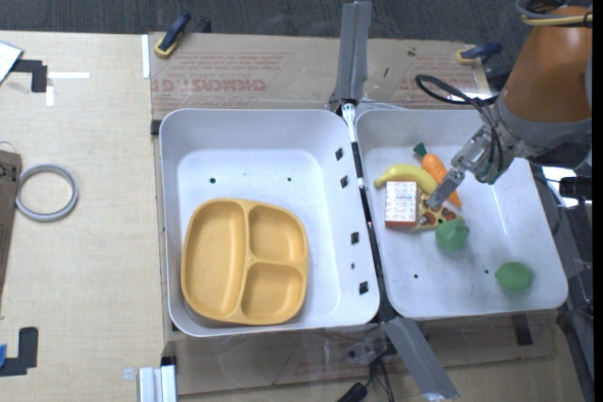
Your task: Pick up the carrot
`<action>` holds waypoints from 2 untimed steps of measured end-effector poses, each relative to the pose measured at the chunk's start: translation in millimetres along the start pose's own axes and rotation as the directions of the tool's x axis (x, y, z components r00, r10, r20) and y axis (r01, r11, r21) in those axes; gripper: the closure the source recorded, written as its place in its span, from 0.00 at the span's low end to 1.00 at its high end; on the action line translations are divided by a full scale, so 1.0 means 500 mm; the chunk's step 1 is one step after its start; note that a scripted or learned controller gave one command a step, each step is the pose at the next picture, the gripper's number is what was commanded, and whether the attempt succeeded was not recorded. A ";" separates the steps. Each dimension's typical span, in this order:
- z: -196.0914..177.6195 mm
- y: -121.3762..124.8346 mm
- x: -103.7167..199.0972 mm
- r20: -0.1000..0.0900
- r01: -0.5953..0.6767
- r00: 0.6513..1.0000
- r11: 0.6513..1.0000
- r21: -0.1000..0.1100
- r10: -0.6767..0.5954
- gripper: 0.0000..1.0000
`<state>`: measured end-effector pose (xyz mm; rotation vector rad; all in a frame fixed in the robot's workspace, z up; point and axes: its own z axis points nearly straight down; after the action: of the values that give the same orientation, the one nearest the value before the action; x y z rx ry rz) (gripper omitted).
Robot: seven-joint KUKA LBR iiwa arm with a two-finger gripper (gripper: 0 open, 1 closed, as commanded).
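Fingers (441, 195) down beside carrot (435, 169), touching it; spread can't be told.

Two bins (179, 155), two green items (513, 276)

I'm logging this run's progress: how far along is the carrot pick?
Done: the gripper has reached into the right bin, down at the carrot beside the banana. In hand: nothing visibly; the carrot lies in the bin among the other items. Left: a confirmed grasp and the lift.
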<state>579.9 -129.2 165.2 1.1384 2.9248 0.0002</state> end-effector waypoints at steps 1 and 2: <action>0.146 0.037 -0.051 -0.001 0.025 1.000 1.000 0.001 -0.025 0.00; 0.123 0.038 -0.056 0.005 0.022 1.000 1.000 -0.004 -0.022 1.00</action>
<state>613.5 -134.3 103.8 1.1045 2.9310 0.0026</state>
